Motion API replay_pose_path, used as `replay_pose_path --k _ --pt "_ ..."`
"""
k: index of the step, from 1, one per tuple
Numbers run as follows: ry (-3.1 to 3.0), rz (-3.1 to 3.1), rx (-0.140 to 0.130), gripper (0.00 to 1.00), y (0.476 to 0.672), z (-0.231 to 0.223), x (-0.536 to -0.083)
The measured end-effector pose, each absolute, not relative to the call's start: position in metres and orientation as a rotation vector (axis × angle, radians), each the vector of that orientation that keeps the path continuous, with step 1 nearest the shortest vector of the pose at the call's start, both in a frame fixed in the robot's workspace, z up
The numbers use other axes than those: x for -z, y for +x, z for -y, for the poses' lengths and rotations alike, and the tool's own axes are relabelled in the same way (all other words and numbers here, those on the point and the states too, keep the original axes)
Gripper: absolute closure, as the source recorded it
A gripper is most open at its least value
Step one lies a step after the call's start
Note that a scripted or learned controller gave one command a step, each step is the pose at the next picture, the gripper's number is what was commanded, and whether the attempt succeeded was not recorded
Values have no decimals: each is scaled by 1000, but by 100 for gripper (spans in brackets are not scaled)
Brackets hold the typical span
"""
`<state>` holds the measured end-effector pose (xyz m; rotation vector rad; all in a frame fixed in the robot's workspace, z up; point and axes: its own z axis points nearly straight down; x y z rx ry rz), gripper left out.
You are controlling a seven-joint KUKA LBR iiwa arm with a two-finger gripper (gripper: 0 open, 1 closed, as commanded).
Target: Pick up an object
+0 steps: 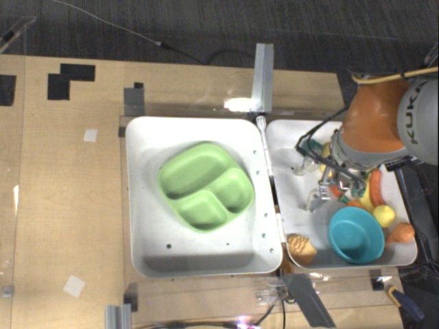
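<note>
The arm [384,115] enters from the right and stands over the right bin [291,142]; the gripper [329,187] hangs low near that bin's centre; whether its claw is wide, narrow or holding anything cannot be told. Candidate objects lie in the right bin: a teal bowl [355,234] toward the front edge; a brown bread-like item [301,248] at the front left corner; yellow [383,215] and orange [402,232] pieces along the right edge. The left bin [140,204] carries a green divided plate [206,185] at its centre.
</note>
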<state>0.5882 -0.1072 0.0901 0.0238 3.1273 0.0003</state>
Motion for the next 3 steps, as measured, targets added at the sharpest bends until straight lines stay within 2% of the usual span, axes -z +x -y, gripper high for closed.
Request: replay_pose_path --k 1,2,3 --pt "-44 -3124 3 0 552 111 -91" --pt "-53 -3131 -1 0 646 98 -89" --pt "304 -3114 -1 0 596 111 -90"
